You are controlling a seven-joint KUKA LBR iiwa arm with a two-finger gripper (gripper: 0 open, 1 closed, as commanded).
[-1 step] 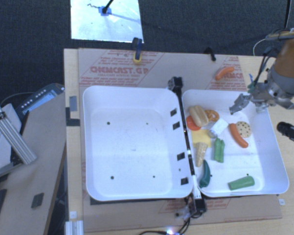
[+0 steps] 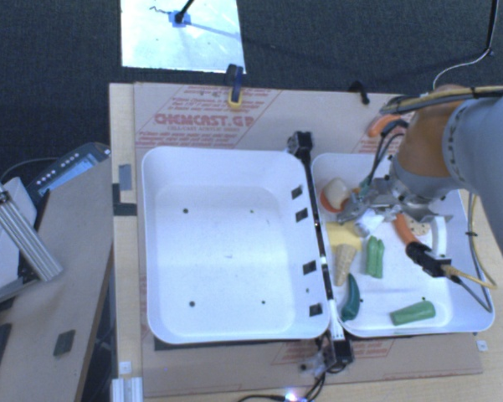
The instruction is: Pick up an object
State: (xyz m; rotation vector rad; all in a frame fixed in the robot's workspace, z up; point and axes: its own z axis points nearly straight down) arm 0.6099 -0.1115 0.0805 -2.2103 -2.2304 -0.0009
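Reaching into the right bin (image 2: 473, 304) from the right.
Gripper (image 2: 357, 212) low among the objects (finger spread impossible to judge), just above the yellow wedge (image 2: 343, 254), beside the green stick (image 2: 374, 256); left bin (image 2: 163, 249) alongside.

Two shallow white plastic bins: left bin (image 2: 226, 249), right bin (image 2: 473, 312). Three green objects (image 2: 413, 312), (image 2: 374, 256), (image 2: 351, 298); one pale yellow wedge (image 2: 344, 254); one cream-and-red round item (image 2: 334, 193).

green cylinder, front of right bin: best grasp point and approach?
Grip the green cylinder at mid-length, coming straight down from above, fingers closing across its narrow width. It lies flat, long axis roughly left-right, apart from the other pieces, with bare right bin floor on both long sides.
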